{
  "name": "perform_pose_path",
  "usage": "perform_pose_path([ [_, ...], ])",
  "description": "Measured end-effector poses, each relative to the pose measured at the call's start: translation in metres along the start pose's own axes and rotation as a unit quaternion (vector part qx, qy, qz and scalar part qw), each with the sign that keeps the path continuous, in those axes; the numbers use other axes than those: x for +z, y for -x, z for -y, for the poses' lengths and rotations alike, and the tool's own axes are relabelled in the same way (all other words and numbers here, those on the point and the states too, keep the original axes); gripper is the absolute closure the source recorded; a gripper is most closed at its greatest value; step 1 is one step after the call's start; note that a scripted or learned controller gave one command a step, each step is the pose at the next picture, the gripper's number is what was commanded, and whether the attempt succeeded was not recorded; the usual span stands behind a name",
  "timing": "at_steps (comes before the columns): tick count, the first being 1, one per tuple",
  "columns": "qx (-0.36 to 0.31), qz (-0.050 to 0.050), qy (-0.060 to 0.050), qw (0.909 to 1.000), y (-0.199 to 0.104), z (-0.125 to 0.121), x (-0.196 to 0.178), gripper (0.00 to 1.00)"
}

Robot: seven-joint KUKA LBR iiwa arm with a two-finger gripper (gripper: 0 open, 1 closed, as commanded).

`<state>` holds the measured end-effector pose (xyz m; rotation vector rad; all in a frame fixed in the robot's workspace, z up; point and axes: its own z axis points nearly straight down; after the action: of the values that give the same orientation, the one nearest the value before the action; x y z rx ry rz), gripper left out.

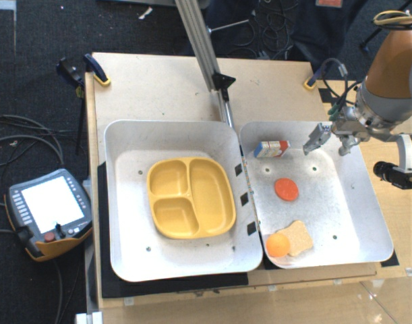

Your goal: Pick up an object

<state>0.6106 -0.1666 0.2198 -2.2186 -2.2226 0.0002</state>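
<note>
While the gripper (334, 140) hovers over the right bin (367, 201) with jaws apart and nothing between them, the small carton (271, 148) lies just left of the jaws, the red disc (286, 190) below-left.

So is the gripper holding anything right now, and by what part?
Nothing is held. The gripper hangs open above the right bin's far edge, with nothing between its fingers; the carton lies apart to its left.

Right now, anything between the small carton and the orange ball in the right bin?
Yes. In the camera view, the red-orange disc lies on the bin floor between the small carton and the orange ball, touching neither. The tan slice sits beside the ball.
</note>
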Motion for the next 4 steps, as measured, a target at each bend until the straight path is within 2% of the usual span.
perform_pose_path([
  [1, 0.000, 0.000, 0.000, 1.0000, 0.000, 0.000, 0.000, 0.00],
  [2, 0.001, 0.000, -0.003, 1.0000, -0.003, -0.001, 0.064, 0.00],
  [3, -0.001, 0.000, -0.002, 1.0000, -0.011, -0.004, 0.113, 0.00],
  [4, 0.000, 0.001, 0.000, 1.0000, -0.011, -0.004, 0.125, 0.00],
])
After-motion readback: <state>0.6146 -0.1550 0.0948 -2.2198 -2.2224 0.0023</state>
